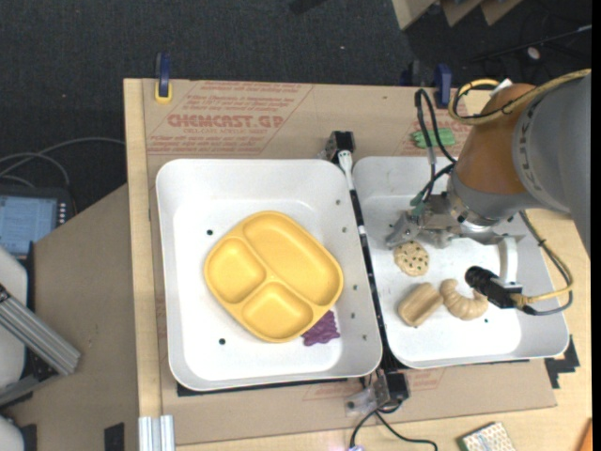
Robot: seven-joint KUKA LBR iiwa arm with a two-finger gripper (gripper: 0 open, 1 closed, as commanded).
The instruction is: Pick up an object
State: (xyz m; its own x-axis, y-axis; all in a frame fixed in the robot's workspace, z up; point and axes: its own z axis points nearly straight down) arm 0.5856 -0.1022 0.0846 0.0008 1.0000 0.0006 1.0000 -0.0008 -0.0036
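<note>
Down in the right-hand shallow white bin (526, 341), a round chocolate-chip cookie (410, 258) lies just under the pincer (420, 230); whether that pincer is wide or narrow cannot be told. Nearby rest a tan bread roll (419, 303) and a curled croissant (464, 300). The left white bin (188, 195) carries a yellow three-compartment plastic plate (271, 275) with purple toy grapes (321, 330) at its lower edge. Both bins sit on the brown cardboard-covered tabletop (235, 111).

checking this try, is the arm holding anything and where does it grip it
Cannot be told: the gripper sits low in the right bin, just above the cookie, and no object shows in its grip.
</note>
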